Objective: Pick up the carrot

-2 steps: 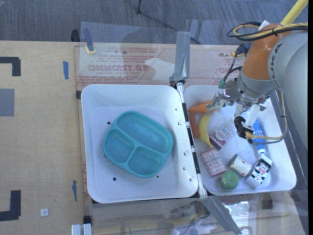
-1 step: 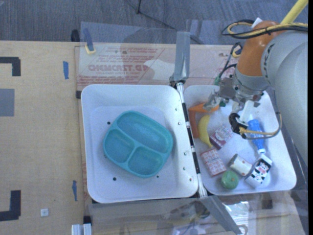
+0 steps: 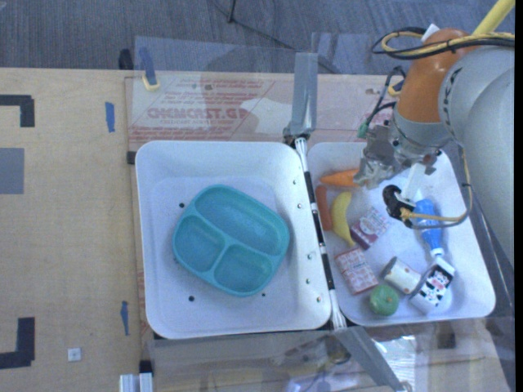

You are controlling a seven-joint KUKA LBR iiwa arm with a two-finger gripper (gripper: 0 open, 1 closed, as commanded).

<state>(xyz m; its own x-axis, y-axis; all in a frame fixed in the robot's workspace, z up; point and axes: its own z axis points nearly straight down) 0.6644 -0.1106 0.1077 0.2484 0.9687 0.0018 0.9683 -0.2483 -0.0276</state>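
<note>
Carrot (image 3: 338,177) lies in the right bin (image 3: 478,296), at its upper left near the dividing wall, just above a banana (image 3: 341,216). Right beside the carrot's right end is the hand (image 3: 374,172); whether it is open or closed on anything I cannot tell. A blue-and-white bottle (image 3: 428,226), a green ball (image 3: 384,300), a cow figure (image 3: 435,287) and small packets (image 3: 356,269) share that bin. In the left bin (image 3: 159,162) sits a teal divided plate (image 3: 231,239).
</note>
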